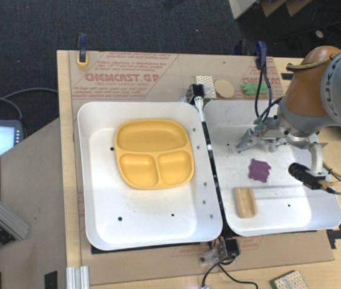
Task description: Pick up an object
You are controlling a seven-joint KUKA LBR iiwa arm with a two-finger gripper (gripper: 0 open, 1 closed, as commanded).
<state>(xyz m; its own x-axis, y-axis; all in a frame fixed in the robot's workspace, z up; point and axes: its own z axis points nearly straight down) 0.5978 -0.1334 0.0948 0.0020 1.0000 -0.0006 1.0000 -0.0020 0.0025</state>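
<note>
Approach step is judged to be in hand, and nothing is seen held. The hand (255,138) is positioned over the upper middle of the right shallow white plastic bin (290,217), above bare bin floor. Whether it is open or closed cannot be told from this angle, and its height over the floor cannot be judged either.

Both pick candidates are located in that right bin. A small purple lumpy soft-looking object (258,170) is seen just on the near side of the hand, apart from it. A tan rectangular wooden block (245,201) is laid flat closer to the near rim. The two are near each other but not touching.

Next move, as judged: the hand is to be shifted toward the near rim, centred over the purple object, opened if not already, then lowered. Some give is expected from the purple object. Its profile is low, so a descent close to the floor is likely needed. The block is kept as the rigid alternative, to be gripped across its short side.

Around: a yellow plastic three-compartment plate (155,153) is set in the left shallow white plastic bin (98,203), well apart. On the cardboard-covered surface (128,71) behind the bins, a round tan disc (224,88) and a small green object (251,89) are seen.

Nothing is seen between the hand and the purple object. The block nearby could be clipped on a sloppy descent.
</note>
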